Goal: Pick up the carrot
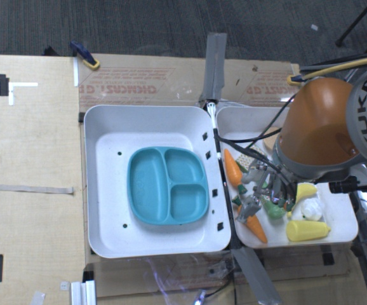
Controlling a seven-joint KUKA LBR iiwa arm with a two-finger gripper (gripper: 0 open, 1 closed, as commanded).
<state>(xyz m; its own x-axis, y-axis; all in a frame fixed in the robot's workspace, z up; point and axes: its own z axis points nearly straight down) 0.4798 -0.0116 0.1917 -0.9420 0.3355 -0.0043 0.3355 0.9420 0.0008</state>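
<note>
Two orange carrot-like pieces lie in the right bin [342, 234] along its left wall. One carrot [233, 168] lies further back, and a second orange piece [256, 229] rests near the front wall. My gripper [252, 201] hangs low over the bin's left part, between the two orange pieces and just right of them. The grey wrist and the orange band [317, 126] cover the middle of the bin. Nothing orange shows inside the gripper.
The left bin [101, 189] holds a teal divided plate [169, 185]. Beside the gripper in the right bin lie a green toy [274, 210], a white item [310, 210] and two yellow pieces [307, 230]. Cables run over the bin's rear wall.
</note>
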